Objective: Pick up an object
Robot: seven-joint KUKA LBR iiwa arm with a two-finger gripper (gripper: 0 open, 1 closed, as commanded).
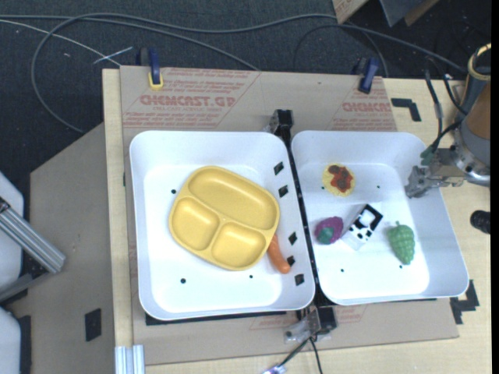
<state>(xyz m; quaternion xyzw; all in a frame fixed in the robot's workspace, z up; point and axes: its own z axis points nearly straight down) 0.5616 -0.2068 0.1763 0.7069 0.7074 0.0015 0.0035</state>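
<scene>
Clearly we are at the approach stage: our gripper (419, 179) sits over the right bin's (437, 275) three o'clock rim, empty; how far it gapes we cannot tell. The nearest pick, the green grape bunch (402, 241), lies at six o'clock from it, so we must next shift and descend.

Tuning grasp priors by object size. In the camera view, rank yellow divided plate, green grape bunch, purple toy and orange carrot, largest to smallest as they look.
1. yellow divided plate, by far the largest.
2. green grape bunch.
3. purple toy, close to the grapes, so that order is unsure.
4. orange carrot, partly hidden under the plate's edge; its full size cannot be judged.
</scene>
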